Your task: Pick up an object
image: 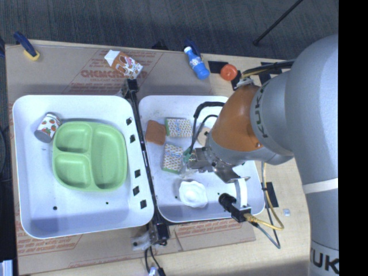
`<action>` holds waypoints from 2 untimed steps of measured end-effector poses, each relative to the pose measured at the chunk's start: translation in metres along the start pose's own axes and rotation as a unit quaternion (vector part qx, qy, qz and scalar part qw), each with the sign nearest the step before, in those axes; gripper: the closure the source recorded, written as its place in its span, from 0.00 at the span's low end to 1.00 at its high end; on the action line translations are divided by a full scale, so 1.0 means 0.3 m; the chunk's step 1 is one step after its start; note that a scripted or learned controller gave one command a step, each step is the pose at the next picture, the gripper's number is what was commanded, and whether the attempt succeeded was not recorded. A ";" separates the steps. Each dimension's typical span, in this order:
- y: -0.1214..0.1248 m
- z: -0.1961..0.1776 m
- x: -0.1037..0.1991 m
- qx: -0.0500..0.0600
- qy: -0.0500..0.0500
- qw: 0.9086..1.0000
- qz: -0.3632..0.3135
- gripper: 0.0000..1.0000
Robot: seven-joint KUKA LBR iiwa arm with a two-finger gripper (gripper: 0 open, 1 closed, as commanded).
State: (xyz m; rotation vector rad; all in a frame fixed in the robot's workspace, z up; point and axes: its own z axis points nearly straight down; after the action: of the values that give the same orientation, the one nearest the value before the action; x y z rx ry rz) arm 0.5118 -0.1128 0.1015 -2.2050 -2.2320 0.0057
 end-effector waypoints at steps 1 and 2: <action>-0.119 -0.291 -0.030 -0.002 0.000 1.000 0.005 1.00; -0.119 -0.290 -0.029 -0.002 0.000 1.000 0.004 0.00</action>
State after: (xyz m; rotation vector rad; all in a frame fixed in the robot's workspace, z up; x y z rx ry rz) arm 0.4765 -0.1219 0.1886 -2.2156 -2.2253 0.0013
